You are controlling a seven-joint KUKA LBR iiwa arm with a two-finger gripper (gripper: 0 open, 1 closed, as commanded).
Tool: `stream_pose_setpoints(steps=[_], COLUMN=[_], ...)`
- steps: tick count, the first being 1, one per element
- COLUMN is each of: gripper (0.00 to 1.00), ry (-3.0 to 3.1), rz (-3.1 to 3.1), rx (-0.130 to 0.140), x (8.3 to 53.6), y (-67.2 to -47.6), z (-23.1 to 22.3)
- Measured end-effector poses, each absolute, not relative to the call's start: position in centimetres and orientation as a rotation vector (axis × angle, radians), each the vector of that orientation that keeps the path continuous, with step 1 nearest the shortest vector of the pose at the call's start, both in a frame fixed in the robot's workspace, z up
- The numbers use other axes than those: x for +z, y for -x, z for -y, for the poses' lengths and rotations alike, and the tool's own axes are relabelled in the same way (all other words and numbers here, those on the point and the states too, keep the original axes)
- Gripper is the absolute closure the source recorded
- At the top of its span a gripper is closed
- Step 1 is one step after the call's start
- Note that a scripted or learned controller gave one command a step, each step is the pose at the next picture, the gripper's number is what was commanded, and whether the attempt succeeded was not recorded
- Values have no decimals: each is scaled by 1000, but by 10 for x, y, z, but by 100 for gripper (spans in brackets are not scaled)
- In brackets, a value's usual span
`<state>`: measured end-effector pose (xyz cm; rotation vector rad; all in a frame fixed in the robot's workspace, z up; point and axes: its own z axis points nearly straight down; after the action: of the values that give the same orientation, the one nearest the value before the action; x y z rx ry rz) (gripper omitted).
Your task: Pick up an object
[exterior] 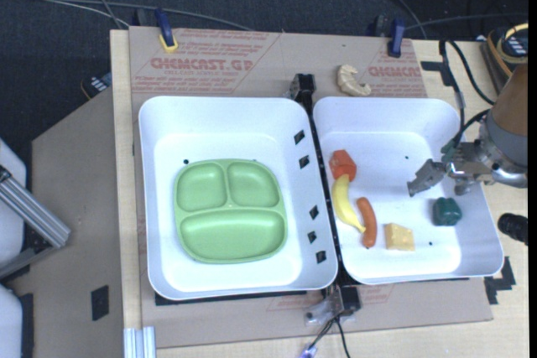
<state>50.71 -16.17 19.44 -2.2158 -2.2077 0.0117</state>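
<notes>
Two-finger gripper (pixel 443 182): fingers spread apart, nothing between them, poised over the right-hand shallow white bin (pixel 394 115); dark green rounded block (pixel 446 211) just below it; pale yellow wedge (pixel 399 237), orange-red sausage-shaped piece (pixel 367 232), yellow banana (pixel 346 206) and red-orange lump (pixel 342 164) further left in that bin; left-hand white bin (pixel 159 180) holding light green three-compartment plastic tray (pixel 230 210).

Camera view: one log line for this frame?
pincer open, over right bin, holding nothing | green block beside it | banana, carrot, cheese in right bin | green tray in left bin
</notes>
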Motion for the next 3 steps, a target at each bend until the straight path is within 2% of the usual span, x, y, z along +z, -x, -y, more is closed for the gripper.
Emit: stream_pose_setpoints(steps=[1,2,3], gripper=[0,0,0], ry=[2220,2216,2216], rz=[2220,2216,2217], rx=[0,4,3], x=[201,155,100], y=[-510,-505,-514], z=[161,154,150])
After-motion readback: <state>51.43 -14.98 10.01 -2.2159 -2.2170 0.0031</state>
